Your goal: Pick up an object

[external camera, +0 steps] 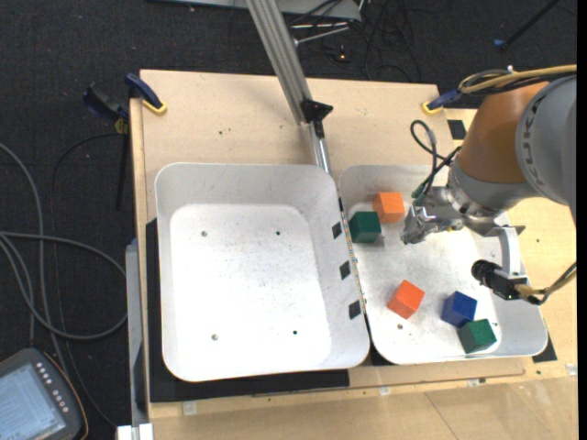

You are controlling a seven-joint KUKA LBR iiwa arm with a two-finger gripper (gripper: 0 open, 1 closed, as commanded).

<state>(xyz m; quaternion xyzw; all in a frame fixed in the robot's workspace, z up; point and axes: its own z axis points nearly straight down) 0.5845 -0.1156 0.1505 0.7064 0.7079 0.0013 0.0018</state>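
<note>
The right bin (514, 337) holds several blocks. An orange block (389, 206) and a dark green block (364, 226) sit near its back left. Another orange block (406, 298) lies nearer the front, with a blue block (459, 307) and a green block (477, 335) at the front right. My gripper (417, 228) hangs over the bin just right of the back orange block and above the bin floor. Nothing shows between its fingers.
The left bin (183, 246) lies beside the right one on the wooden bench. A metal pole (280, 49) slants down to the bins' shared back edge. Clamps sit at the bench's back corners (147, 94). Cables trail on the dark floor at left.
</note>
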